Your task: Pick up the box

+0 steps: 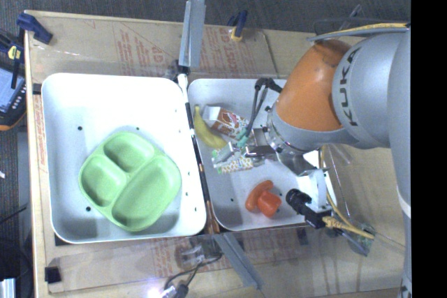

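Observation:
The box (pixel 225 121) is a small carton printed in red and white. It lies in the right bin (pixel 230 216) near that bin's back left, leaning against a yellow banana (pixel 207 131). My gripper (pixel 244 145) hangs low in the right bin, just to the front right of the box and close to its lower corner. The grey and orange wrist (pixel 314 98) covers the gripper's base and the right part of the bin. I cannot make out whether anything is held.
A speckled packet (pixel 234 164) lies just in front of the gripper. An orange-red toy (pixel 262 199) sits near the right bin's front. The left bin (pixel 63 101) holds a green divided plate (pixel 130 180). A metal bar (pixel 191 31) stands behind the bins.

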